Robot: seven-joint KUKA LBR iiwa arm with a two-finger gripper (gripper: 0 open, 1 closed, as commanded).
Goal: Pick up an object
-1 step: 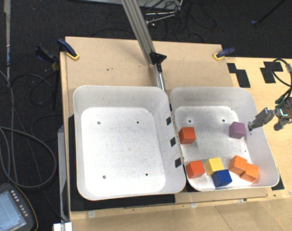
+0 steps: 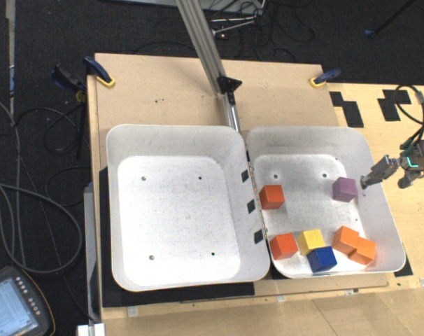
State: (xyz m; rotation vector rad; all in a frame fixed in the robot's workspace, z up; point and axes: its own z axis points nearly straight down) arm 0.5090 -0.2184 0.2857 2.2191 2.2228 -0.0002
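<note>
The right bin (image 2: 306, 142) holds several small blocks. A purple cube (image 2: 345, 189) lies near its right wall. An orange cube (image 2: 271, 197) sits close to the bin's left wall. Along the front lie a red-orange cube (image 2: 285, 245), a yellow cube (image 2: 311, 240), a blue cube (image 2: 322, 259) and two orange blocks (image 2: 355, 244) touching each other. My gripper (image 2: 384, 173) reaches in from the right edge, above the bin's right rim, just right of the purple cube and apart from it. Nothing is seen in its grasp.
The left bin (image 2: 117, 187) stands beside the right one on the wooden bench. A metal pole (image 2: 201, 33) slants down from the top to the gap between the bins. Clamps (image 2: 99, 71) sit at the bench's back corners.
</note>
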